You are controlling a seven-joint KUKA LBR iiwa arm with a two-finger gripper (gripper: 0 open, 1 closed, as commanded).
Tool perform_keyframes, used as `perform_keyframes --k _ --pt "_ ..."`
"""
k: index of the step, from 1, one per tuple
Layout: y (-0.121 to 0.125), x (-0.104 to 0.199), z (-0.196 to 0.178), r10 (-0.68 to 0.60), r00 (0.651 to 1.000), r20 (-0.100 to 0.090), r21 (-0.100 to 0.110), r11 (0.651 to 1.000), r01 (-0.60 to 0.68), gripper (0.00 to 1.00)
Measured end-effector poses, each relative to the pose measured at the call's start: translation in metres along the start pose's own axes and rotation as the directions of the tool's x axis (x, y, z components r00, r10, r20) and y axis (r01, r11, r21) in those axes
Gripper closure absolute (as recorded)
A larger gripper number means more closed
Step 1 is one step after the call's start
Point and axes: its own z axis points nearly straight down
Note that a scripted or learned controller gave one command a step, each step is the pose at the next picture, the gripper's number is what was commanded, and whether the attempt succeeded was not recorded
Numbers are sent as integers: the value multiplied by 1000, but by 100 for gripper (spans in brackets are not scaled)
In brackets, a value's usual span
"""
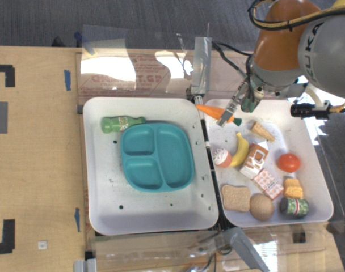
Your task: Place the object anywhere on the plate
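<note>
Fingers closed on orange carrot, above right bin's far-left corner, teal plate in left bin

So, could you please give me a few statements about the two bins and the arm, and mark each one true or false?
1. The teal plate lies in the left bin. True.
2. The green bottle stands upright on the plate. False: it lies on its side on the bin floor, just beyond the plate's far edge.
3. The banana is in the right bin. True.
4. The tool hangs over the left bin. False: it is over the far part of the right bin, by the carrot.
5. The red tomato rests on the plate. False: it sits in the right bin.
</note>
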Motion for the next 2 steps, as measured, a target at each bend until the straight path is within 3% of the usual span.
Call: perform_keyframes --k 1,2 --pt "-1 96 0 -619 786 -3 -4 786 619 100" --pt "-2 96 0 -618 786 -3 -3 786 618 0"
